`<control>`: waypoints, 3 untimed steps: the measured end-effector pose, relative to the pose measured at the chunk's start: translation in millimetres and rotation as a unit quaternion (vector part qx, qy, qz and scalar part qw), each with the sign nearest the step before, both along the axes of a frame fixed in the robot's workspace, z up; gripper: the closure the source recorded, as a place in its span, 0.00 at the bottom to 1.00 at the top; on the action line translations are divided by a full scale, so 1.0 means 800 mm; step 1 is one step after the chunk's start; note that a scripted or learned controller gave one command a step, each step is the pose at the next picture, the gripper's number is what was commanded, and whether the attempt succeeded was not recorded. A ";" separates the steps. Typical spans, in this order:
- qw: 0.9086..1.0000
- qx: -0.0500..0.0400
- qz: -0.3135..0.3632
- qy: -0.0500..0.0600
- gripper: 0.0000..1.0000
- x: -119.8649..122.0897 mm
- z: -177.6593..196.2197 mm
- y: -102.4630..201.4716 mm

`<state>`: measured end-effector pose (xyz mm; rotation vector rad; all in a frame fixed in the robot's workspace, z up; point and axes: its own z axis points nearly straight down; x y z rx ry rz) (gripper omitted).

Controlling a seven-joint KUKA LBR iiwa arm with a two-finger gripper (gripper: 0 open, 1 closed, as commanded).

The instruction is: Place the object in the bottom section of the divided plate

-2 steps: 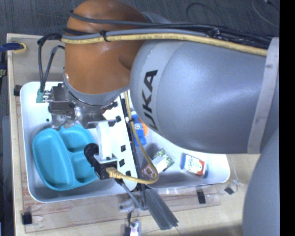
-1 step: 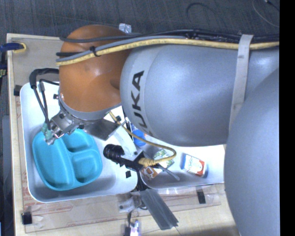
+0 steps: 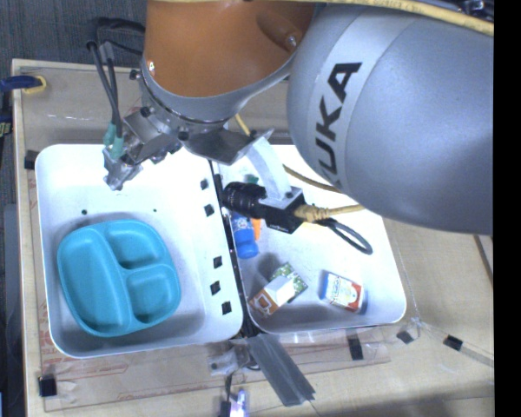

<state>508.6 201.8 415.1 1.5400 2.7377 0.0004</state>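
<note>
- Overhead, the grey arm with its orange band fills the upper right and hangs over the far rims of both bins.
- Its hand sits over the far left corner of the left bin, near the rim; nothing shows between the fingers, and whether they are spread or closed I cannot tell.
- A blue divided plate lies in the near part of the left bin, close to the left wall, with bare white floor between it and the hand.
- A row of small black marks runs along the shared rim between the bins.
- In the right bin, a blue bottle lies just beside that rim, under a black cable fitting.
- A small carton lies near the front rim, tilted, and a red and white packet lies near it, apart.
- Both bins rest on a pale table; dark grey floor shows past its far and left edges.
</note>
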 end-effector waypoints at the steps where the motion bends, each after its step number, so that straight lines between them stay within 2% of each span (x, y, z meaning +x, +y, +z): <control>1: 1.000 0.000 0.008 0.000 1.00 0.034 0.034 0.011; 2: 0.998 0.000 0.057 0.001 1.00 -0.040 -0.028 -0.074; 3: 0.998 -0.001 0.063 0.000 1.00 -0.040 -0.082 -0.156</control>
